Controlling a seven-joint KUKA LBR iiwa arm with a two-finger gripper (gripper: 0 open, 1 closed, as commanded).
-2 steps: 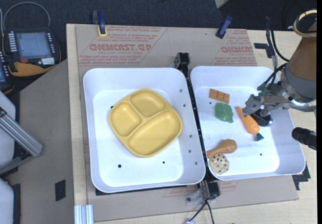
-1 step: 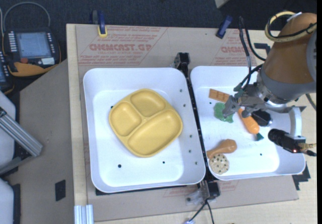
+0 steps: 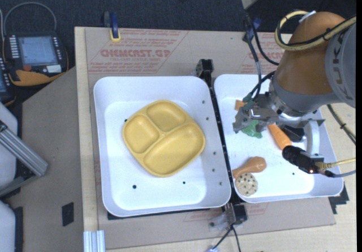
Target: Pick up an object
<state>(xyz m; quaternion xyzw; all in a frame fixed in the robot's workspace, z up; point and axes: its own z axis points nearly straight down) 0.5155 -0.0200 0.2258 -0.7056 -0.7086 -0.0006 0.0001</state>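
Note:
In the right bin (image 3: 294,188), my gripper (image 3: 248,117) hangs low over the left part, right above a small green object (image 3: 253,129) that peeks out beneath it. I cannot tell whether the two touch. An orange carrot-like piece (image 3: 279,136) lies just right of the green object. Nearer the front lie a tan, sausage-shaped item (image 3: 253,164) and a round speckled cookie (image 3: 246,184). A small orange bit (image 3: 240,104) shows at the gripper's far-left side.
The left bin (image 3: 107,132) holds a yellow divided plate (image 3: 164,137). The arm's orange band and grey wrist (image 3: 308,69) cover the right bin's back part. A black cable (image 3: 305,160) crosses that bin's right side. A ridge with clips (image 3: 218,132) separates the bins.

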